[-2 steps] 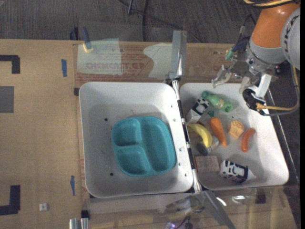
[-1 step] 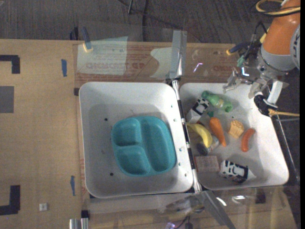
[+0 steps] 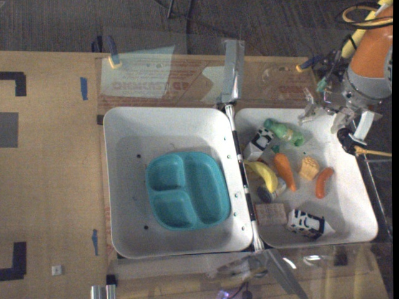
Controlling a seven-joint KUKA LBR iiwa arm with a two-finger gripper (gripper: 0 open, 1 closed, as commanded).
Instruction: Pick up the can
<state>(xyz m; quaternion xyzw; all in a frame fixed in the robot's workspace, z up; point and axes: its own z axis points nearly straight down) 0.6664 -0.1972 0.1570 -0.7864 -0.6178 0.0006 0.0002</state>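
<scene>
The can (image 3: 267, 194) is a small dark grey round thing lying in the right bin (image 3: 365, 217), just below the yellow banana (image 3: 264, 173), which partly covers it. My gripper (image 3: 325, 118) hangs over the bin's far right corner, well up and right of the can. It is open, with nothing between its fingers. The orange band of the arm (image 3: 374, 55) is above it at the right edge.
Around the can lie a carrot (image 3: 285, 169), a tan cube (image 3: 308, 167), a sausage (image 3: 322, 182), a green bottle (image 3: 283, 131), two black-and-white cartons (image 3: 306, 223) (image 3: 260, 143) and a brown square (image 3: 270, 214). The left bin (image 3: 124, 136) holds a teal divided plate (image 3: 187, 189).
</scene>
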